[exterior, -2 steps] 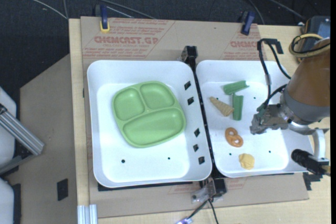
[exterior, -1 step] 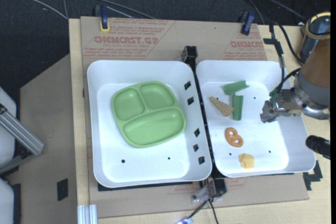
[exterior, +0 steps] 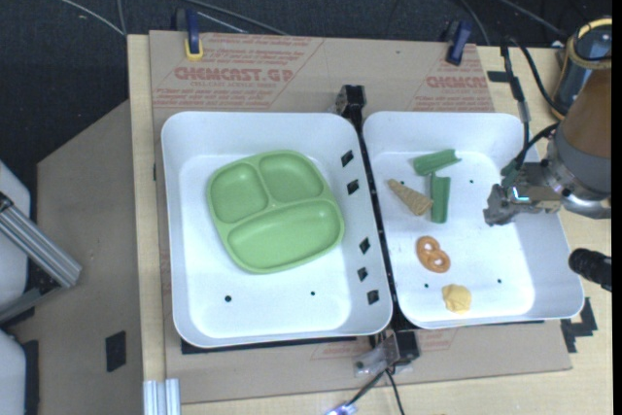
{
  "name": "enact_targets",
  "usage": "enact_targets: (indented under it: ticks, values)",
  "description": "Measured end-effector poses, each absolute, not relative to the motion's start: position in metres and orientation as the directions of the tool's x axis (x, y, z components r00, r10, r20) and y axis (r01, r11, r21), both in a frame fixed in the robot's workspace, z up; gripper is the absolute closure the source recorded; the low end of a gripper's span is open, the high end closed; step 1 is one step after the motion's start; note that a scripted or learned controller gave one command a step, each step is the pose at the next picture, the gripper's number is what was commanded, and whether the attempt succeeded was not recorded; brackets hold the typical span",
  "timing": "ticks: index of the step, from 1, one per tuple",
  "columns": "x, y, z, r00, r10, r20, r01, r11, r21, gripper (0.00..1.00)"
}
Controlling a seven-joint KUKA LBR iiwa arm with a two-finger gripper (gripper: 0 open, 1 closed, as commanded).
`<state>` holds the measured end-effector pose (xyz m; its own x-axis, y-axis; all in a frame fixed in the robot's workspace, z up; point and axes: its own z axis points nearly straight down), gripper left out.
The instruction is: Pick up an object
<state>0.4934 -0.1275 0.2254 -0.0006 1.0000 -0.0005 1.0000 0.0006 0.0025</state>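
The arm (exterior: 583, 112) enters from the right and is cut off by the frame edge. The gripper (exterior: 507, 207) sits low over the right bin (exterior: 505, 126), near its right wall. Its fingers are dark and small, and whether they are spread or pressed together cannot be told. Nothing is seen between them.

The right bin holds five items, all left of the gripper and apart from it: two green sticks (exterior: 437, 178), a tan cone (exterior: 412, 197) touching one stick, an orange pretzel (exterior: 432, 254) and a yellow lump (exterior: 456, 297) near the front wall. Bare floor lies between the gripper and these items.

The left bin (exterior: 194, 287) holds a green tray (exterior: 276, 210); bare floor runs along its front.
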Motion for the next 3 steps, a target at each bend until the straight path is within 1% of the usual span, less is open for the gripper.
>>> enact_targets:
  ticks: [1, 2, 3]
  values:
    - [0.509, -0.087, 0.228, -0.005, 1.000, 0.001, 1.000, 0.005, 0.002, 1.00]
    - [0.534, -0.042, 0.220, -0.006, 1.000, 0.002, 1.000, 0.006, 0.001, 1.00]
    - [0.549, 0.015, 0.231, -0.007, 1.000, 0.003, 1.000, 0.007, 0.003, 1.00]
